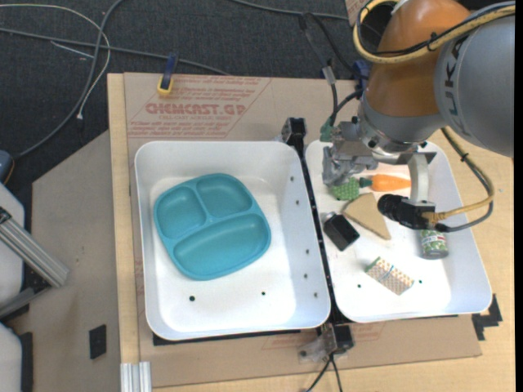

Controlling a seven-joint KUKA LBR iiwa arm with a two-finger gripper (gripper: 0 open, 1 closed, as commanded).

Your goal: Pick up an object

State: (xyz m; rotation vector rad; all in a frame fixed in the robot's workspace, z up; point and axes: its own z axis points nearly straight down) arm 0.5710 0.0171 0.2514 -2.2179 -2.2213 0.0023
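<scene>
My gripper (339,174) hangs low over the back left of the right bin (462,294), under the grey and orange arm (413,64). Right below it lies a small green object (349,190), partly hidden by the gripper. An orange carrot-like piece (391,184) sits just to the right of it. A tan wedge (369,217) and a black block (341,231) lie a little nearer the front. A patterned flat piece (389,275) rests near the bin's front. A small green can (433,243) stands at the right.
The left bin (149,211) holds a teal divided plate (212,225). A black divider ridge (310,211) runs between the bins. A yellow cable and a black fitting (402,210) hang from the arm over the right bin. Loose cables lie on the floor behind.
</scene>
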